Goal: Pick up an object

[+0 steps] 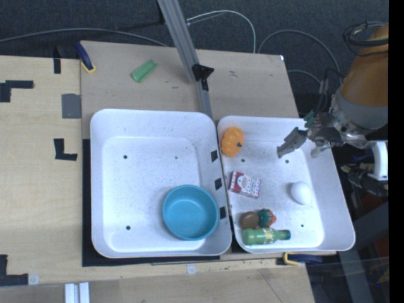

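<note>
Camera view looks down on a wooden bench [38,188] that bears two shallow white bins side by side. Largest is the left bin [126,137], and a blue bowl [190,211] sits in its lower right part, close to the wall between the bins. Next to it the right bin [328,188] carries the small things. At the right edge of the frame the grey arm [363,100] with its orange band reaches in, and the gripper [297,142] hangs over the upper right part of the right bin. Nothing lies between the fingers; whether they are spread or pressed together cannot be told from this slant.

Within the right bin, an orange pumpkin-like toy [231,141] rests in the upper left corner. Below it, near the bin's middle, lies a red and white packet [244,185]. To the right of that packet, well apart from it, sits a white egg-like object [301,192]. Along the lower edge a green bottle [266,235] lies on its side, and touching its upper side are a brown lump [250,219] and a small red and green toy [267,218].

On the bench above the left bin lies a green block [143,71], upper left of the frame.
</note>
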